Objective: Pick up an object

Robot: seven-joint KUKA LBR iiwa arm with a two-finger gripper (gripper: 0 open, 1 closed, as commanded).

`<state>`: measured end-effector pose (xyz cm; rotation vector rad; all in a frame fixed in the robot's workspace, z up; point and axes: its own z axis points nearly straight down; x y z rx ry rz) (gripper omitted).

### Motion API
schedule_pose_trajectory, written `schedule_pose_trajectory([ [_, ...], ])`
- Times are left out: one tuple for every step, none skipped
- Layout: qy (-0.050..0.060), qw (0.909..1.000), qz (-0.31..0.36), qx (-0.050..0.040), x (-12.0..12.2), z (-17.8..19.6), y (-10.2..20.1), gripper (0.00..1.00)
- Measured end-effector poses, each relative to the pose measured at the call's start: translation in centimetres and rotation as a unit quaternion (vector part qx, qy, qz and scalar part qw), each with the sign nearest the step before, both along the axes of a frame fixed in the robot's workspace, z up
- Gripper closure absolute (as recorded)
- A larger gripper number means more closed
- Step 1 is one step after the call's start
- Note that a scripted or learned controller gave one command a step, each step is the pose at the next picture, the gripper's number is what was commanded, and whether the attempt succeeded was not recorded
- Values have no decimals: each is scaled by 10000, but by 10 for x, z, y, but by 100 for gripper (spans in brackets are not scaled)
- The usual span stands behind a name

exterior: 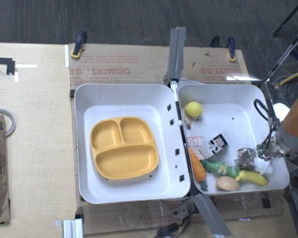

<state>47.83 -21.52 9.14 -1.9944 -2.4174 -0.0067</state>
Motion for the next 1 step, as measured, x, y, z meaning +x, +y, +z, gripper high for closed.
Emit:
schedule_pose_trajectory([
  [-9, 10000, -32, -37, 0, 9, -4, 100],
])
